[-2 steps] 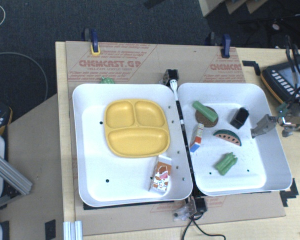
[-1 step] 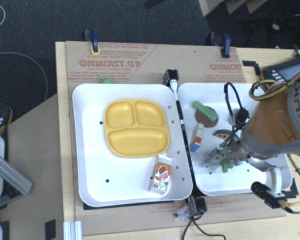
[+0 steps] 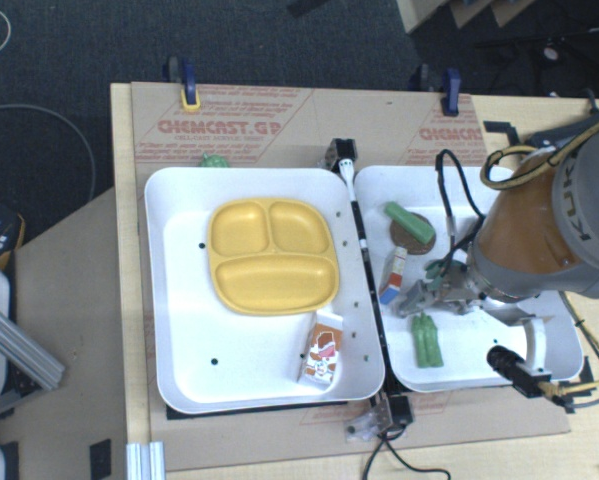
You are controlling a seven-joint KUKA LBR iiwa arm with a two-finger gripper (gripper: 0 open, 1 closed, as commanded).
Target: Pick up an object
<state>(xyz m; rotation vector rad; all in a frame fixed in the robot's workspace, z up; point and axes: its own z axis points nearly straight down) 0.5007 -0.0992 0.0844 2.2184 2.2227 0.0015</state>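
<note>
Over the right bin (image 3: 499, 368), the tool (image 3: 426, 296) sits low among a marker (image 3: 393, 274), a green object (image 3: 426, 340) and a brush (image 3: 410, 224); grip state cannot be told.

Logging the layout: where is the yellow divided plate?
The yellow divided plate lies in the left white bin, upper middle, above the small carton.

Grey arm (image 3: 554, 223) entering from 3 o'clock, orange band above wrist, gripper (image 3: 426, 298) low, pointing toward 9 o'clock
</note>
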